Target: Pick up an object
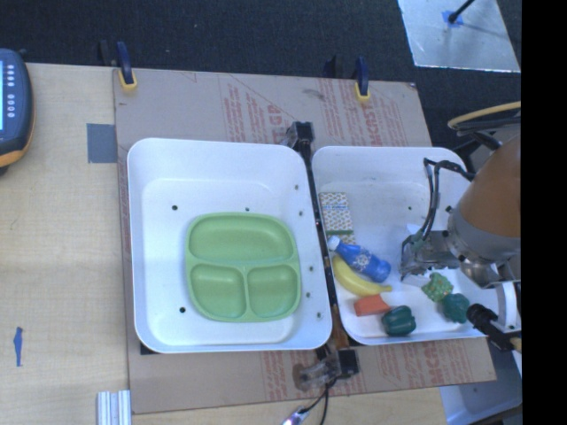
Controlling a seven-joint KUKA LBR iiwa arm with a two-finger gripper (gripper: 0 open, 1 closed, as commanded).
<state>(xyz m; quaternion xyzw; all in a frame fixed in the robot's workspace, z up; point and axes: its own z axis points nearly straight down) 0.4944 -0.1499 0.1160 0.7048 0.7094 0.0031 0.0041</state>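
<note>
The right bin (pixel 376 171) holds a blue bottle (pixel 362 259), a yellow banana (pixel 354 281), an orange-red block (pixel 371 305), a green pepper-like toy (pixel 399 320), a light green leafy piece (pixel 437 286), a dark teal lump (pixel 455 307) and a patterned packet (pixel 335 213). My gripper (pixel 415 259) hangs low over the right part of this bin, just left of the leafy piece and right of the bottle. The arm's wrist covers the bin's right edge.
The left bin (pixel 159 175) carries a green three-compartment tray (pixel 242 266). Clamps (pixel 128 69) hold the cardboard sheet at the back. A blue and orange device (pixel 12 104) sits at the far left on the bench.
</note>
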